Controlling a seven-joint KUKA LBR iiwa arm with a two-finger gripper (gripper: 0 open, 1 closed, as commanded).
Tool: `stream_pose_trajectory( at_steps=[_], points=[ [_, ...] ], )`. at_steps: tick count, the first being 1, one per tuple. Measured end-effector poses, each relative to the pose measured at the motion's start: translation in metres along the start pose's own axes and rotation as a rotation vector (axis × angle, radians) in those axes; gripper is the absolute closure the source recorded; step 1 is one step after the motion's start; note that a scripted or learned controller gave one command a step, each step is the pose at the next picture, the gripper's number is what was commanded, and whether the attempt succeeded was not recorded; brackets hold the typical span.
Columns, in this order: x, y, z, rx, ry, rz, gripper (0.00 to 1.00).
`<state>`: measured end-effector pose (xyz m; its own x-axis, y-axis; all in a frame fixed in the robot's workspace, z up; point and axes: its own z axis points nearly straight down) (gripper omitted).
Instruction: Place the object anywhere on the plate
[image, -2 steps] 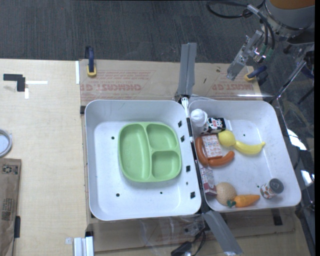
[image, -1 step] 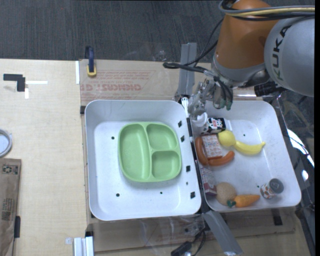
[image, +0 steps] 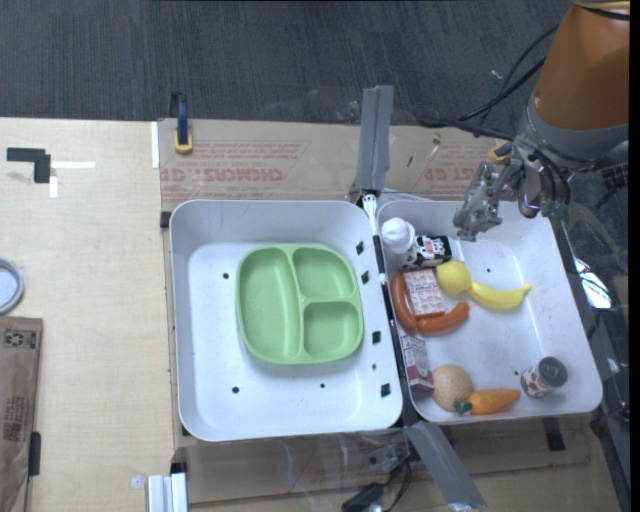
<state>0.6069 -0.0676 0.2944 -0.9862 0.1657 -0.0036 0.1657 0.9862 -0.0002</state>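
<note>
A green plate (image: 270, 300) with three compartments lies in the left bin (image: 195, 330). The right bin (image: 560, 330) holds a banana (image: 500, 295), a lemon (image: 453, 277), a sausage with a label (image: 428, 305), a white bottle (image: 397, 234), a small black-and-white carton (image: 432, 247), a round tan fruit (image: 451, 382), a carrot (image: 490, 401) and a small can (image: 546, 376). My gripper (image: 478, 222) hangs over the far part of the right bin, above and to the right of the carton. Nothing shows between its fingers.
A grey divider post (image: 375, 140) stands at the back between the bins. A blue-and-yellow clamp (image: 180, 125) sits on the cardboard behind the left bin. A wrapped bar (image: 414, 357) lies by the right bin's left wall.
</note>
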Motion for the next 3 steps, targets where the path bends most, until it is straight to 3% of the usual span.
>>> stream_pose_trajectory(
  at_steps=[1,2,3],
  points=[
    [-0.044,0.016,-0.030,-0.002,-0.002,-0.272,1.00],
    [-0.054,-0.003,0.012,-0.002,0.001,-0.210,1.00],
    [-0.062,-0.041,-0.147,-0.001,-0.001,-0.211,1.00]
  ],
)
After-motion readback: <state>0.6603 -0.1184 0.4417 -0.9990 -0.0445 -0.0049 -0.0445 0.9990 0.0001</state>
